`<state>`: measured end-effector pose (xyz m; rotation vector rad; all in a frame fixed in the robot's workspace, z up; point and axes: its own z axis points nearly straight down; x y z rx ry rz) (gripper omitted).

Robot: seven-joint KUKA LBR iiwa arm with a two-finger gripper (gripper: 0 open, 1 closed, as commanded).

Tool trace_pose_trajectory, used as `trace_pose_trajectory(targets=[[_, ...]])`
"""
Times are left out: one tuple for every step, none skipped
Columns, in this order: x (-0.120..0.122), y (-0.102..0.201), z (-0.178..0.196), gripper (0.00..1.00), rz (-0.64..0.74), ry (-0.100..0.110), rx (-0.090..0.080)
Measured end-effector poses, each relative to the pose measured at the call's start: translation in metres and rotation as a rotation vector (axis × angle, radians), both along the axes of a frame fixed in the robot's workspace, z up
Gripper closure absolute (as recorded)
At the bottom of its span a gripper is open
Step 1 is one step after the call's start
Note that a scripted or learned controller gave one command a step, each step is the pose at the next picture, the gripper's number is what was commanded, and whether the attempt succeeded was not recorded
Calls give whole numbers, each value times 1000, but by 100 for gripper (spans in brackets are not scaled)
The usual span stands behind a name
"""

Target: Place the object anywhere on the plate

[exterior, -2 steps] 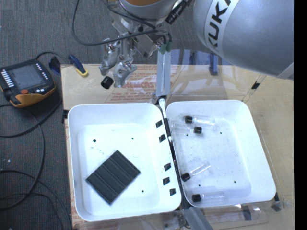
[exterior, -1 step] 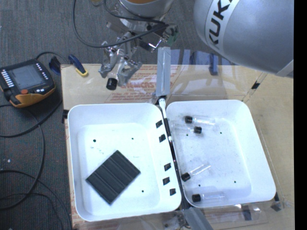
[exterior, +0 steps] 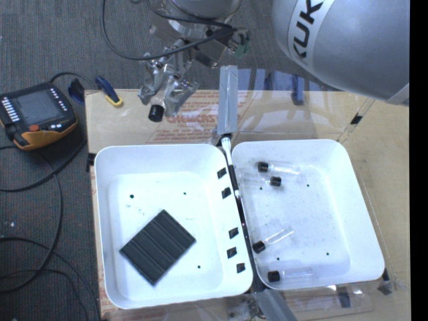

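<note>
A dark ridged square plate [exterior: 158, 246] lies flat in the left white bin [exterior: 107, 179], near its front left. My gripper [exterior: 165, 93] hangs high beyond the far rim of that bin, well up and back from the plate. A clear tube with a black cap [exterior: 157, 112] sticks out downward and to the left between its fingers, so the gripper is shut on it. The grey arm fills the top right of the view.
Several more clear tubes with black caps [exterior: 275, 169] lie scattered in the right white bin [exterior: 358, 199]. A metal divider bar [exterior: 228, 105] stands behind the seam between the bins. A teach pendant [exterior: 35, 112] sits off the bench at the left.
</note>
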<state>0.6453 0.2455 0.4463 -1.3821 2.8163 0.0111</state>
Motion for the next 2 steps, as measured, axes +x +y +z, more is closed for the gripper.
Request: trace_pose_trajectory(targets=[[1, 1, 9, 100, -4, 0, 4], [2, 1, 19, 100, -7, -1, 8]])
